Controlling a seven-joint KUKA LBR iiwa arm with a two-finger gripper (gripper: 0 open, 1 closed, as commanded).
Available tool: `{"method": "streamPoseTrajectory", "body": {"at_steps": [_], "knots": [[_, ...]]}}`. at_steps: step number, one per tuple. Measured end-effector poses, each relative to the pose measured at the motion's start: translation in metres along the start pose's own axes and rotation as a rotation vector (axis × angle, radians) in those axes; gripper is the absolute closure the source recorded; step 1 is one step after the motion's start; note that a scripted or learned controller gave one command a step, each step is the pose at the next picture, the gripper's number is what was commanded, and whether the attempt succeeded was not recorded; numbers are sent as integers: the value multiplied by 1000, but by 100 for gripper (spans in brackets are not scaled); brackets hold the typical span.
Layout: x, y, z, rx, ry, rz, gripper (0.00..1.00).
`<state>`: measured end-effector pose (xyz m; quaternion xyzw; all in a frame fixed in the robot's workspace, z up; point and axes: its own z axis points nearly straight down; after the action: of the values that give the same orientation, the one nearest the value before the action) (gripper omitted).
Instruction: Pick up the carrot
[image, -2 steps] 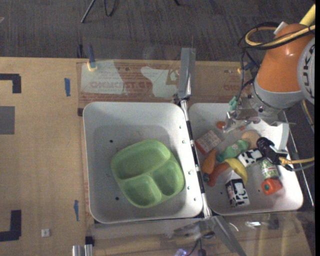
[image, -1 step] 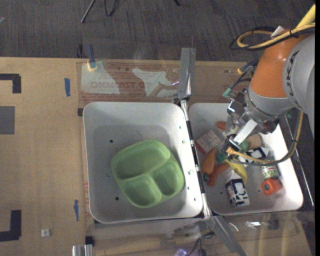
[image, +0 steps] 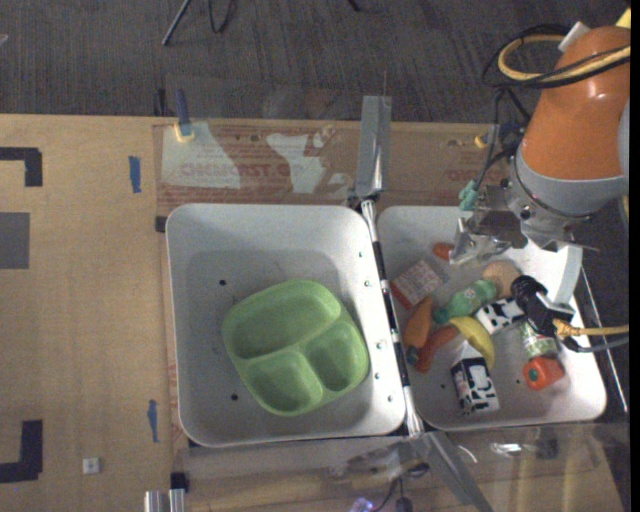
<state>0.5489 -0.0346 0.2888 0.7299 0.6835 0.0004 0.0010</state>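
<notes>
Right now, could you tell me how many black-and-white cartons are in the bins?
2, both in the right bin: one carton near its front edge, another further back beside the banana. More could be hidden under the arm.

The carrot (image: 419, 323), an orange tapered piece, lies tilted on the floor of the right bin (image: 580, 405), below and left of the hand (image: 470, 243), apart from it.

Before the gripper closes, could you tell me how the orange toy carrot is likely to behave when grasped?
The orange toy carrot looks like smooth moulded plastic, so probably rigid, light and slippery. Its tapered, rounded shape may roll or squirt free. It lies against the yellow toy banana in the right white bin, so neighbours may shift.
</notes>
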Motion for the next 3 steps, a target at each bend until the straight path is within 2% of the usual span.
{"method": "streamPoseTrajectory", "body": {"at_steps": [1, 2, 3], "knots": [[-102, -9, -53, -1, -1, -132, 100], [-92, -19, -26, 6, 0, 480, 100], [-60, -18, 4, 6, 0, 647, 100]]}}
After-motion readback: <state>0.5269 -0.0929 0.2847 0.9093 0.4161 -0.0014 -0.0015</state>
